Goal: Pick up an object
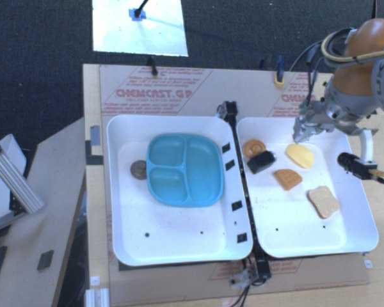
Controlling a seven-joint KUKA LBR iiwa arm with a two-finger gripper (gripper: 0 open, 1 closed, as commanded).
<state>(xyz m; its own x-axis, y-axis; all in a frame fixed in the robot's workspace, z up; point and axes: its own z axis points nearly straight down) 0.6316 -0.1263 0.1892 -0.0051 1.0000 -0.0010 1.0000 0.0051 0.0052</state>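
In the right bin, the tool hung just above the yellow piece; whether it was clenched or released I could not tell. Near it lay a pretzel, a black block, an orange wedge and toast. The left bin held a blue tray.

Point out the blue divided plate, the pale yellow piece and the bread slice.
blue divided plate (pixel 182 169): camera view, the ridge where its compartments meet.
pale yellow piece (pixel 300 155): camera view, middle of its top face.
bread slice (pixel 324 201): camera view, middle of its pale face.
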